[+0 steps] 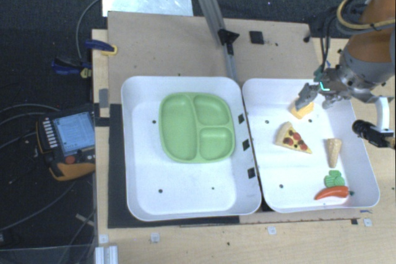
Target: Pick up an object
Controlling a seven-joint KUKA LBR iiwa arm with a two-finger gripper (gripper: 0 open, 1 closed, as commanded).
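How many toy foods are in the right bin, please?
4: cheese at the top beside the gripper, pizza in the middle, cone to its right, carrot at the bottom. The arm may hide more.

Yellow cheese wedge (302, 110) — right bin (266, 133), upper part, lying flat.

Grey arm (365, 65), orange band, teal light at wrist

bins (185, 207): white glossy plastic | plate (198, 127): matt green plastic | bench (161, 46): matt brown board
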